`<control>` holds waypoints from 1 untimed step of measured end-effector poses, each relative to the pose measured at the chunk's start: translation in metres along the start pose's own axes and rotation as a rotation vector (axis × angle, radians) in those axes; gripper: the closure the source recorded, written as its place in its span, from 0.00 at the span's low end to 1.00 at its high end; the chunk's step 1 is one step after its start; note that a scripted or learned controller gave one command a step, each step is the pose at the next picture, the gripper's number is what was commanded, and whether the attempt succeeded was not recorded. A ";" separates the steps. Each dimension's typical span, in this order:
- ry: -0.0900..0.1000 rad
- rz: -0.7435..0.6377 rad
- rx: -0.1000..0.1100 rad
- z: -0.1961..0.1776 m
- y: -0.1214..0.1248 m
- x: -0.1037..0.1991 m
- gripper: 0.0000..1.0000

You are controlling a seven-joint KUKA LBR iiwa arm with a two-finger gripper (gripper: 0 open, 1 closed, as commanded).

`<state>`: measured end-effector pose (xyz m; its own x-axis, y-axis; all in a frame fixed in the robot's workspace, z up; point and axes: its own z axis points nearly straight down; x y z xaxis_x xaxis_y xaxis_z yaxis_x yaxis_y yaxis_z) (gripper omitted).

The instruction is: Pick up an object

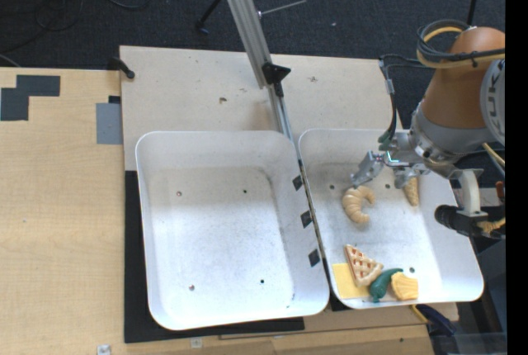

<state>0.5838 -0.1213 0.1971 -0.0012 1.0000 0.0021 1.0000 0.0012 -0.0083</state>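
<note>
In the right bin [450, 262] lies a tan croissant [357, 205], near the bin's middle. My gripper [385, 174] hangs just above and to the right of it, open, its fingers spread wide with nothing between them. One finger [364, 171] points down toward the croissant's top. The other finger stands next to a small tan bread piece [411, 192]. At the bin's front lie a waffle wedge [361, 262], a flat yellow slice [345, 279], a green piece [381, 285] and a yellow chunk [404, 287].
The left bin [157, 205] sits beside the right one, with a divider and black clips [305, 217] between them. A slanted metal rail [247, 23] rises behind the bins. The arm's orange band [462, 89] is at the right.
</note>
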 end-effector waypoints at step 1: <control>-0.001 0.003 -0.005 -0.003 0.001 -0.001 0.00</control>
<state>0.5847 -0.1222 0.1998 0.0015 1.0000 0.0010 1.0000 -0.0014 -0.0030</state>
